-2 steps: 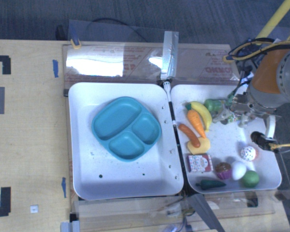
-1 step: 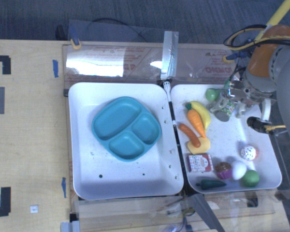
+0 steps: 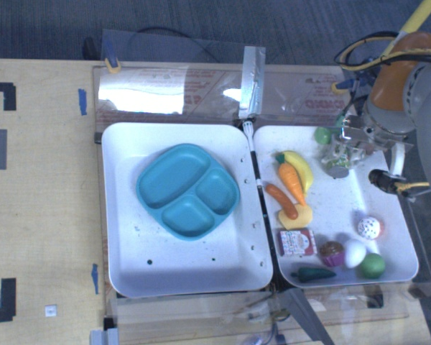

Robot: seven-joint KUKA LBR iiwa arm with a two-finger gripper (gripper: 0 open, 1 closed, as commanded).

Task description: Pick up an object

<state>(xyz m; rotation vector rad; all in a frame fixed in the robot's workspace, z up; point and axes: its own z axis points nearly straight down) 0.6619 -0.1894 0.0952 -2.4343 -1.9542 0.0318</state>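
Observation:
My gripper hangs low over the far right part of the right bin, below the orange-banded wrist. A small green object lies just to its upper left, close to the bin's back wall. A yellow banana and an orange carrot lie left of the gripper, apart from it. Nothing shows held in the gripper.
Along the right bin's left and front sides lie a red sausage, a yellow wedge, a red box, a purple piece, a white egg, a green ball and a spotted ball. The left bin bears a blue divided plate.

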